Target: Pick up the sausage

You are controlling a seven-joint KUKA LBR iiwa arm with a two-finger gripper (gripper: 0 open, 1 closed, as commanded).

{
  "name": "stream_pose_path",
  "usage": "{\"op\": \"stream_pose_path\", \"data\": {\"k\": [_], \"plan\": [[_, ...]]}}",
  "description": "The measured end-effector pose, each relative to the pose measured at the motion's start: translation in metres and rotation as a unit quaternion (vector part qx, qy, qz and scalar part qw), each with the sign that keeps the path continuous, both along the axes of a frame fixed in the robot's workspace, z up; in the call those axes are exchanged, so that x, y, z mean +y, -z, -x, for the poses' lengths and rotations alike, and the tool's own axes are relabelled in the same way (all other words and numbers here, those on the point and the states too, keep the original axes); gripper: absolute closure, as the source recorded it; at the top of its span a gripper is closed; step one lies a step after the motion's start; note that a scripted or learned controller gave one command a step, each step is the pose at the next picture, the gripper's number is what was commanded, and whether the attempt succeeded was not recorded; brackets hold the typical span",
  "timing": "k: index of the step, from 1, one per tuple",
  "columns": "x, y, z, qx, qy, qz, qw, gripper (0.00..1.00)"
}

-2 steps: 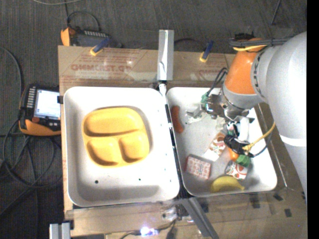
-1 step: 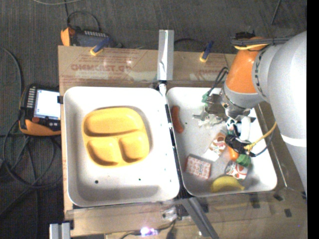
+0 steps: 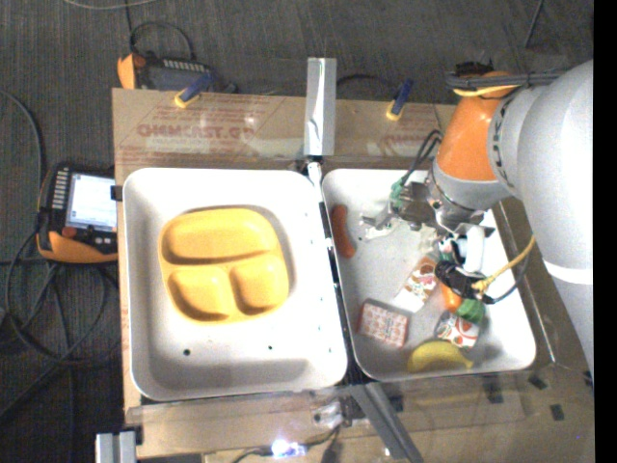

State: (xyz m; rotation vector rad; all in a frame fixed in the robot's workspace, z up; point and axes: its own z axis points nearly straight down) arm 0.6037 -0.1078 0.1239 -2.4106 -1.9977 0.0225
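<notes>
Sausage [image 3: 341, 232] lay along left wall of right bin [image 3: 521, 350], apart from pincer [image 3: 386, 222]. Pincer hung near bin's top middle; grip state impossible to tell.

arm [image 3: 540, 152] cut off right, gripper [image 3: 410, 210] indistinct

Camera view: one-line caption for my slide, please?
Gripper in the right bin near the sausage by its left wall; yellow tray fills the left bin.
</notes>
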Motion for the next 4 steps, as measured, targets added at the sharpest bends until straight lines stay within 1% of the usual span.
{"op": "stream_pose_path", "data": {"k": [1, 2, 3, 4], "plan": [[0.005, 0.035, -0.011, -0.010, -0.024, 0.0021, 0.9997, 0.00], [0.009, 0.038, -0.058, 0.004, -0.009, -0.0007, 0.9999, 0.00], [0.008, 0.036, -0.041, -0.007, -0.113, 0.0026, 0.9935, 0.00], [0.007, 0.035, -0.020, -0.012, -0.100, 0.0019, 0.9949, 0.00]]}}
